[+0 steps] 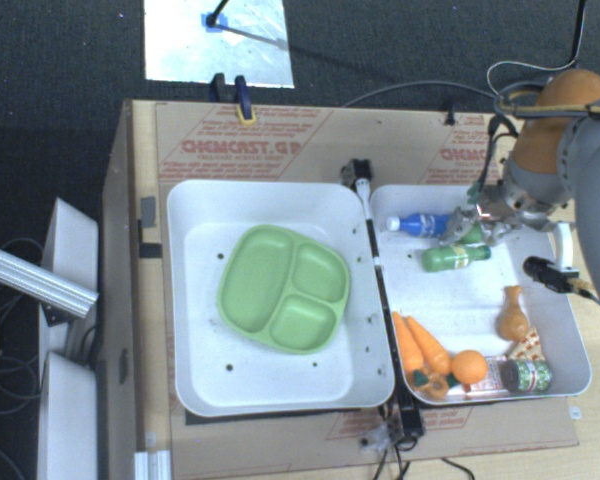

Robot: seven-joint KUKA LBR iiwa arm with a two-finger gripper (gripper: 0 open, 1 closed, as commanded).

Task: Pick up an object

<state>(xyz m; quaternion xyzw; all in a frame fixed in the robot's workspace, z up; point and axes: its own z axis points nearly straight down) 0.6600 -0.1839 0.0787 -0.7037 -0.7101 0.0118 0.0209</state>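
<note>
We see the gripper point(477, 226) at right-center above a green plastic bottle point(456, 258); can't tell its opening. Round bottle may roll away.

Two white bins point(195, 268), a light green divided plate point(283, 288) in the left one, then a green bottle point(456, 258), blue-and-white bottle point(421, 225), orange carrots point(418, 343) and an orange ball point(469, 367) on the right.

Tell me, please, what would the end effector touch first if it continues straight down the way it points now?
Probably the green bottle: the end effector hangs right above it in the right bin, with the blue bottle just beside. Depth is unclear from this slanted view.
</note>
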